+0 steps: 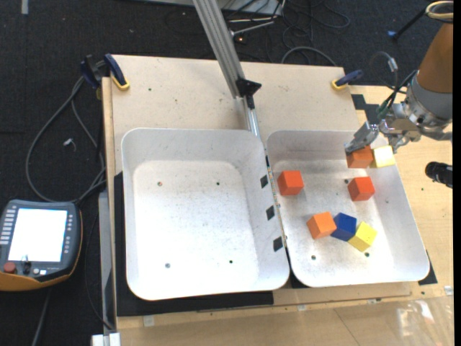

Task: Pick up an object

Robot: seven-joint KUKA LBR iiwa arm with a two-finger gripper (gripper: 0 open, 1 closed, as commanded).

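Note:
My gripper [364,144] hangs over the far right corner of the right bin [403,265], at the end of the grey arm with its orange band [439,63]. Directly beneath its tip lies an orange block [359,158], touching or nearly touching it; I cannot tell which. A pale yellow block [385,156] sits right beside that one. Further into the bin lie an orange block [290,182], a red-orange block [361,187], and a cluster of an orange block [321,225], a blue block [345,225] and a yellow block [364,236].
The left bin [137,193] stands beside the right one, with a shared ridge between them. A slanted metal pole [220,34] reaches down to the bins' far junction. Clamps [115,74] hold the board's far corners. A teach pendant [36,244] lies on the floor at left.

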